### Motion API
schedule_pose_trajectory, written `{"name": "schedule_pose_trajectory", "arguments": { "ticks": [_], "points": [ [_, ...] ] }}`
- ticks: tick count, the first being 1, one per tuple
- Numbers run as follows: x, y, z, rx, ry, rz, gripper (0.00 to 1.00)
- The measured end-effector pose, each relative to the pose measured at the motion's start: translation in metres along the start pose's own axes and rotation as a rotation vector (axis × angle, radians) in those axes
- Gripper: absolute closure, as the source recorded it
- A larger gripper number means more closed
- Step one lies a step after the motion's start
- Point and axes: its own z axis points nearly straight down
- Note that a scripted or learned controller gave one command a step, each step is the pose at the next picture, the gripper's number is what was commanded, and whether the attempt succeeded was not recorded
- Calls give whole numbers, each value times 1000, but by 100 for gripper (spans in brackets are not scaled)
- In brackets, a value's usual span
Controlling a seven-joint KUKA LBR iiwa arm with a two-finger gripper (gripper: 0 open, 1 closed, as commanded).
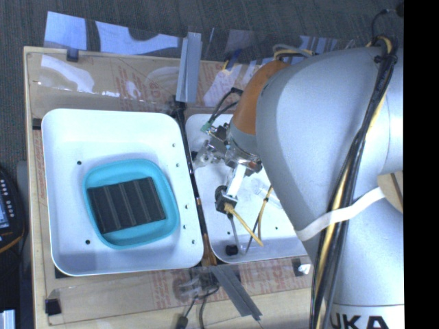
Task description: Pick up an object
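Note:
A light blue dish [130, 204] with a dark ribbed insert lies in the left white bin [62, 136], towards its near side. My gripper [211, 141] hangs low over the far left corner of the right bin [274, 242], close to the wall between the two bins. The grey arm with its orange band [257, 101] covers most of that bin. A small black object [232, 250] sits near the right bin's front edge.
A metal bar [188, 67] stands upright behind the gap between the bins. Clear plastic sheeting [116, 40] lies along the bench's far side. Another bracket [233, 297] juts out below the bins at the front.

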Motion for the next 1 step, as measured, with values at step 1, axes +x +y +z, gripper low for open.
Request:
{"name": "schedule_pose_trajectory", "arguments": {
  "ticks": [1],
  "points": [
    [2,-2,-8,7,-2,-12,100]
  ]
}}
